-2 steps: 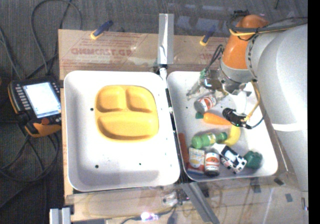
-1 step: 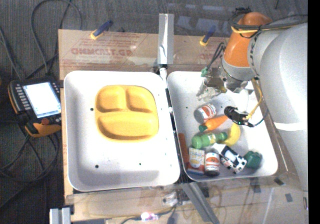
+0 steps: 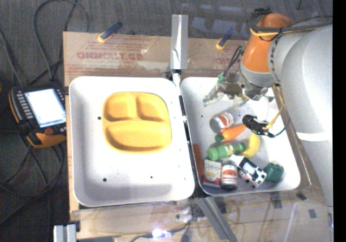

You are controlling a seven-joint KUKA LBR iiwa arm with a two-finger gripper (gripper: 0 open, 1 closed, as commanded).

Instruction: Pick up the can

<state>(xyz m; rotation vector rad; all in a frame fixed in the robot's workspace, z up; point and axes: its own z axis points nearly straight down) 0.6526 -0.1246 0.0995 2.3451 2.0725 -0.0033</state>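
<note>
The can [image 3: 221, 122], silver with a red label, lies on its side in the upper middle of the right bin [image 3: 189, 105]. My gripper [image 3: 220, 93] hovers just behind the can, toward the bin's far wall. It is open, with nothing between its fingers. The orange wrist band [image 3: 259, 54] rises above it, and the grey arm comes in from the right.
An orange carrot [image 3: 235, 131], a yellow banana [image 3: 252, 144] and a green bottle [image 3: 224, 151] crowd the can's near side. A carton [image 3: 212, 170], a small jar [image 3: 229, 176], a toy cow [image 3: 252, 173] and a green object [image 3: 274, 172] line the front. The left bin [image 3: 86, 170] holds a yellow divided tray [image 3: 138, 121].
</note>
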